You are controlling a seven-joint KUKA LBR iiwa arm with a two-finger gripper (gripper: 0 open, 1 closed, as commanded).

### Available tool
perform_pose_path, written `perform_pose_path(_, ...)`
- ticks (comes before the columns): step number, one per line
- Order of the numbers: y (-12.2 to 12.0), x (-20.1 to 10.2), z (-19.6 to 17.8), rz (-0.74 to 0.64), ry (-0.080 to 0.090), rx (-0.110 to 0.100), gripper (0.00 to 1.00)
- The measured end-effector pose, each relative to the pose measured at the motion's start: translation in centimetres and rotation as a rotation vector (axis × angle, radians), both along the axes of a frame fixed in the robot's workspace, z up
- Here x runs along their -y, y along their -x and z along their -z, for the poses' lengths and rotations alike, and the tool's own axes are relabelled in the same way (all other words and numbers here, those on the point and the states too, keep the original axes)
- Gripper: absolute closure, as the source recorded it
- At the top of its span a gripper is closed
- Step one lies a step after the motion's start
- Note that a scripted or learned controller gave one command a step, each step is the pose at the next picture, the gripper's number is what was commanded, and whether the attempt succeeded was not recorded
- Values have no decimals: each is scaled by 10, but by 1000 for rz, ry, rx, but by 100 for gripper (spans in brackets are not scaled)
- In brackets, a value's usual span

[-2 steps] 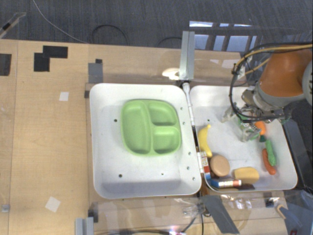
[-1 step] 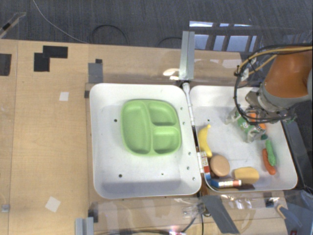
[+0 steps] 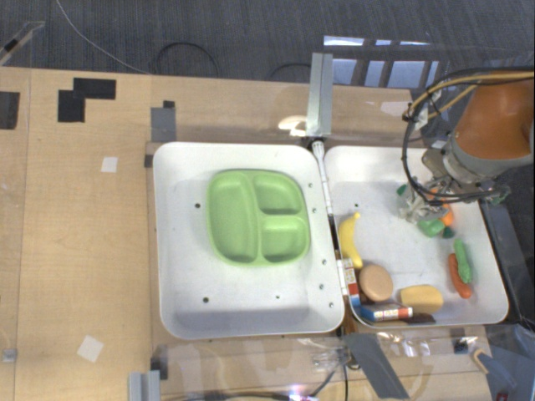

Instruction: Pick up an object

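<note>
Camera view | gripper point(image 3: 428, 215) low in right bin point(image 3: 493, 307), over green-and-orange toy point(image 3: 436, 224) | opening and grasp cannot be told | banana point(image 3: 349, 239), carrot point(image 3: 459, 272) apart

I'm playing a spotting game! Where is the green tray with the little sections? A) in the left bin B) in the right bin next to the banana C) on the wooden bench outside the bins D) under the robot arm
A: the green divided tray lies in the middle of the left bin, while the banana is over in the right bin.
</note>
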State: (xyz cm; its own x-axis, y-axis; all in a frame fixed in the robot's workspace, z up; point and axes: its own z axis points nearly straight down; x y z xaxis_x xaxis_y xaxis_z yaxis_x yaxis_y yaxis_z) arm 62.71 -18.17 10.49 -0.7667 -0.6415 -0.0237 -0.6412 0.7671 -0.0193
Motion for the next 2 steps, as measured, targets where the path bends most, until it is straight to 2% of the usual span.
perform_pose_path(1,-46,7,15,154,-3,-15,100)
perform_pose_path(2,-46,8,15,155,-3,-15,0)
